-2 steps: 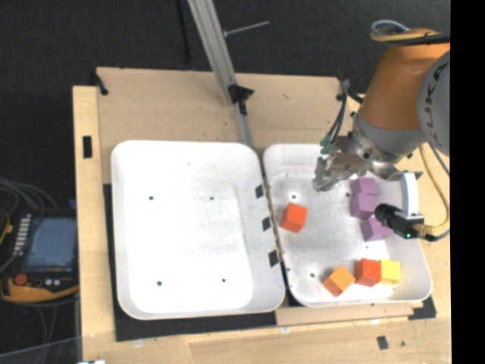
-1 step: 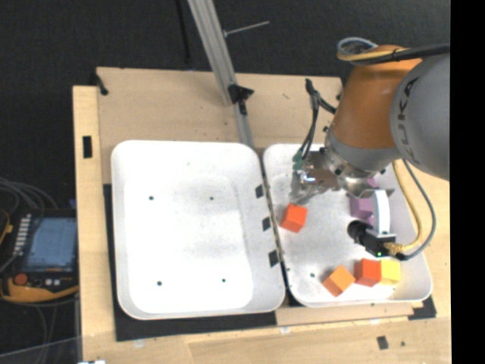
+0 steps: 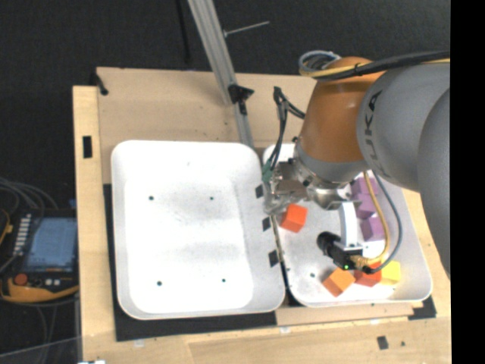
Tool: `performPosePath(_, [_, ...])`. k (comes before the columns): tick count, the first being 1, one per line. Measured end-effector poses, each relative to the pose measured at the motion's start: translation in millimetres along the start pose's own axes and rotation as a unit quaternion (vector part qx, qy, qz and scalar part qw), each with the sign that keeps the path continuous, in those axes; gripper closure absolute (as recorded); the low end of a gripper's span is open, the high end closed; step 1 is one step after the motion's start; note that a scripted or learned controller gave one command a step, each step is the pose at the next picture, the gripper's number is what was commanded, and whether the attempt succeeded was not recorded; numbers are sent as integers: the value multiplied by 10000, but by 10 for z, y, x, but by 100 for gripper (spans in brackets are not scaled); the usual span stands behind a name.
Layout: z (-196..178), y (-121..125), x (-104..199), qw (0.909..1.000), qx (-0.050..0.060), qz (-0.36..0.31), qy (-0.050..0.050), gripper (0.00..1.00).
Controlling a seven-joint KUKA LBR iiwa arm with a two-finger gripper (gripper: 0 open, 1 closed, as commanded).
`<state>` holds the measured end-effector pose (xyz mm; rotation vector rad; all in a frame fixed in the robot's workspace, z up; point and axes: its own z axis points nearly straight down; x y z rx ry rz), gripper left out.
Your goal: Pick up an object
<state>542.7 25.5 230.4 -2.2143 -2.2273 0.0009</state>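
The arm is hanging over the right bin (image 3: 402, 298), its jaws' state impossible to tell, and an orange block (image 3: 293, 218) near that bin's left wall wants a centred, vertical descent.

Blocks (image 3: 356, 277) in right bin (image 3: 303, 290)
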Motion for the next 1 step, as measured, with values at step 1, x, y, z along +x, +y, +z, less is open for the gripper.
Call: performPosePath(1, [62, -104, 471, 10000, 4, -4, 5, 100])
